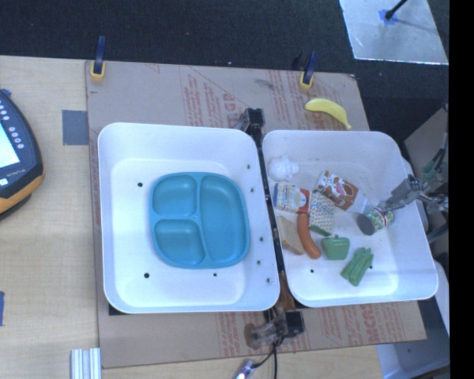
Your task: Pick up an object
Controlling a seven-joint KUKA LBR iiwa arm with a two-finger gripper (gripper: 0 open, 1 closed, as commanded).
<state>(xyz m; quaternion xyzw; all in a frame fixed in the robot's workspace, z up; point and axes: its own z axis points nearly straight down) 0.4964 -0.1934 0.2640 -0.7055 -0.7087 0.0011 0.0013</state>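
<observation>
A dark floor lay behind a pale wooden bench, on which a cardboard sheet carried two white bins. In the left bin a blue divided plate was seen. The right bin held small toy foods: a sausage, a green pepper, a green pickle, a printed packet and a small can near its right wall. The gripper was seen at that can's upper end; whether it was released or clenched could not be told. The can was judged light, stiff and smooth, best taken across its round sides. A banana lay outside the bins.
</observation>
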